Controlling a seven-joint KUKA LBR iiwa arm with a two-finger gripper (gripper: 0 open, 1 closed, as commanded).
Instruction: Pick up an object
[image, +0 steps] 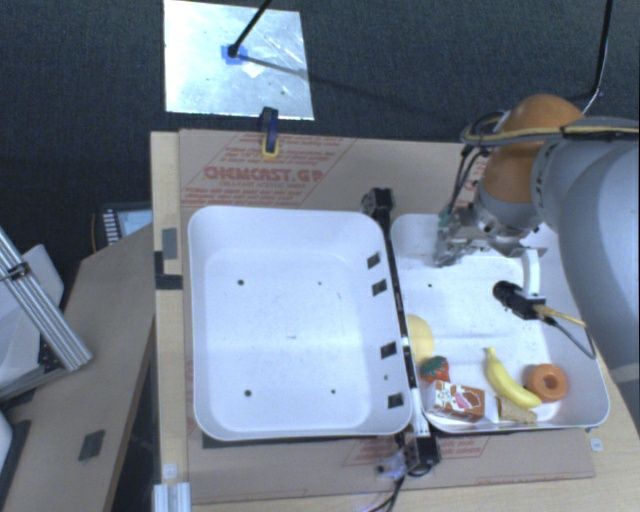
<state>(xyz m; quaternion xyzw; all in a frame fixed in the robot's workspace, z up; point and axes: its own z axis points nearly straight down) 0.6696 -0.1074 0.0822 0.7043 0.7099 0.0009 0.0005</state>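
**Objects lie at the near end of the right-hand bin, gripper at its far end**

Nearest the camera, along the front wall of the right-hand bin, sits a cluster: one printed packet, one tan scrap, one orange ring and one banana. The banana's long axis runs from far to near, slanting toward the view's right. Just behind them are one small red-topped item and one pale yellow round thing against the divider side.

Farther back, the gripper hangs low over the bin's far corner, well apart from every object. Whether it is apart or together I cannot tell. Any pick likely calls for travel toward the near edge.

There are two bins, the left-hand bin alongside, and a single arm.
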